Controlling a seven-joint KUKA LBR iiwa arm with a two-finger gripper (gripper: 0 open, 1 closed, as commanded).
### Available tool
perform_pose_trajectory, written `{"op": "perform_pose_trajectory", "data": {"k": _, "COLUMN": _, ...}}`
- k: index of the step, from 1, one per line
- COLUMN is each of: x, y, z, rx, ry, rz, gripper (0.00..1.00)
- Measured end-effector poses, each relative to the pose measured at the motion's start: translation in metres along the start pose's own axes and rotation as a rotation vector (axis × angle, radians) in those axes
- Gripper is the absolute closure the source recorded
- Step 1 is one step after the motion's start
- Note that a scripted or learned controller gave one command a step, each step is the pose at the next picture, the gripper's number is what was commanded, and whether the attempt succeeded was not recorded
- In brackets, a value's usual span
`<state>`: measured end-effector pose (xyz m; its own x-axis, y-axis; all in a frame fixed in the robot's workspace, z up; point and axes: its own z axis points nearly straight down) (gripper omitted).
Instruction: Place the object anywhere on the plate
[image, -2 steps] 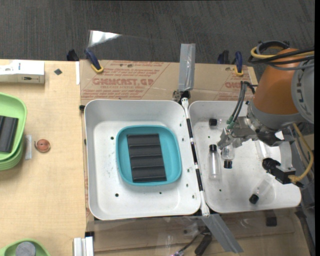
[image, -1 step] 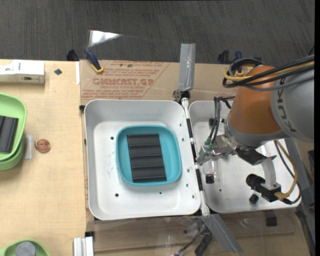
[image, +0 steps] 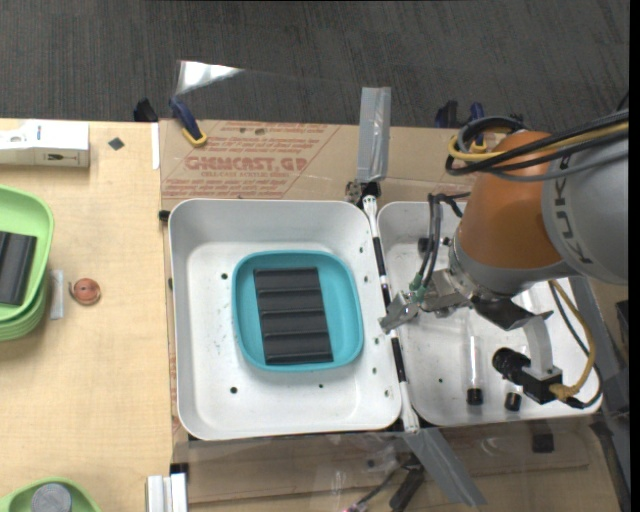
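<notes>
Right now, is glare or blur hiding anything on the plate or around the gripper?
Camera view: even light, the teal plate and the dark ridged object on it are sharp, with soft sheen on the left bin; the gripper is small, slightly soft and partly under the arm.

I'm seeing my arm (image: 560, 190) reaching in from the right, wrist bending downward. The gripper (image: 400, 312) is hanging low, pointing left.

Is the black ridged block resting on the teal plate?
Touching. The camera view shows the black ridged block lying flat inside the teal plate, rim visible all round.
</notes>
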<state>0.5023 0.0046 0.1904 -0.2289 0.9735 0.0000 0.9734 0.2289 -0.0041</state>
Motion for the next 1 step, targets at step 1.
{"op": "perform_pose_trajectory", "data": {"k": 1, "x": 0.0621, "y": 0.0268, "z": 0.0001, "rx": -0.001, "ry": -0.002, "rz": 0.033, "gripper": 0.0}}
